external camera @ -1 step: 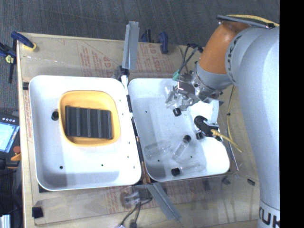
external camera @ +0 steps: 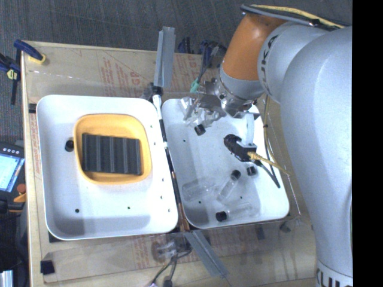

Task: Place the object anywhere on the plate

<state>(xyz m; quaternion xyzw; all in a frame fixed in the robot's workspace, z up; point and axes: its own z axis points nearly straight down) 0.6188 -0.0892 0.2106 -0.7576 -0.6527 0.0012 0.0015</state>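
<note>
Gripper: positioned over the far end of the right bin; finger state cannot be determined from this angle, and nothing is visible between them. Several small clear vials with dark caps lie on that bin's floor near its front, well apart from the gripper. The yellow plate, with a dark ribbed centre, sits in the left bin. Arm covers the right side.

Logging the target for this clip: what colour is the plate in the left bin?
Yellow-orange rim around a dark ribbed centre, the plate, seen in the camera view.
</note>
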